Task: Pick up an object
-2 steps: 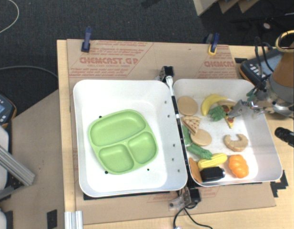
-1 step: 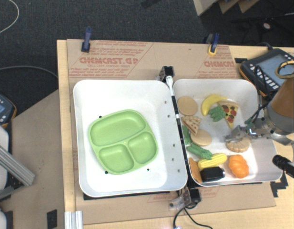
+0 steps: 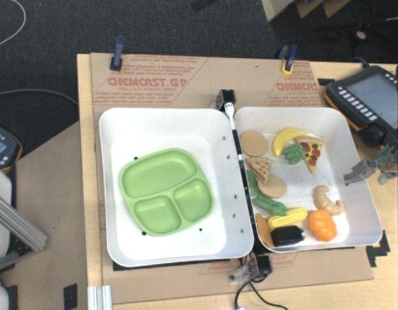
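Observation:
The right bin holds several toy foods. A yellow banana, a pizza slice and a green leafy piece lie near its far side. A round tan bun, a waffle wedge and a tan disc sit along its left wall. Nearer the front are a green vegetable, yellow corn, a black block, an orange fruit and a tan knobbly piece. My gripper hangs over the bin's right rim, about level with the tan piece and apart from every toy.
The left bin carries a green divided plate. A black clip joins the bins at the back. A black pendant lies at the far right of the bench. Blue and yellow clamps hold the board's far edge.

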Motion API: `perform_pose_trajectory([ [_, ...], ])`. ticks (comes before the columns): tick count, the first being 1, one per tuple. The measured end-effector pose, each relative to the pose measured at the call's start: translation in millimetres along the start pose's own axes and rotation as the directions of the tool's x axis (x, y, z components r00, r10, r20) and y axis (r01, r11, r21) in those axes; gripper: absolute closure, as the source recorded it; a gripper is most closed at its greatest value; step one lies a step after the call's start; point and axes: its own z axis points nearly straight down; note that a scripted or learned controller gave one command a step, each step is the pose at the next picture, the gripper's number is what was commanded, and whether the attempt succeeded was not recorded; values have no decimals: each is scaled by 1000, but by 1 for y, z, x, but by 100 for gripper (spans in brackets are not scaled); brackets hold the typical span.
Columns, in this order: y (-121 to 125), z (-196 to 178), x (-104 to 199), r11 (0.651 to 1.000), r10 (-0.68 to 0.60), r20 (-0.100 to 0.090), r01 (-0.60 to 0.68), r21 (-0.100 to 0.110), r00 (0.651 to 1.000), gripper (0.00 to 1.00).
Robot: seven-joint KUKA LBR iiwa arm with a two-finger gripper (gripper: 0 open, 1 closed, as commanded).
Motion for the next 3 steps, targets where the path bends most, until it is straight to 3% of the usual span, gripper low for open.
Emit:
perform_pose_trajectory([
  [1,-1,131,3,1000,-3,-5,3,9,1000,0],
  [2,67,144,7,1000,-9,-11,9,10,1000,0],
  [3,73,145,6,1000,-6,-12,6,11,1000,0],
])
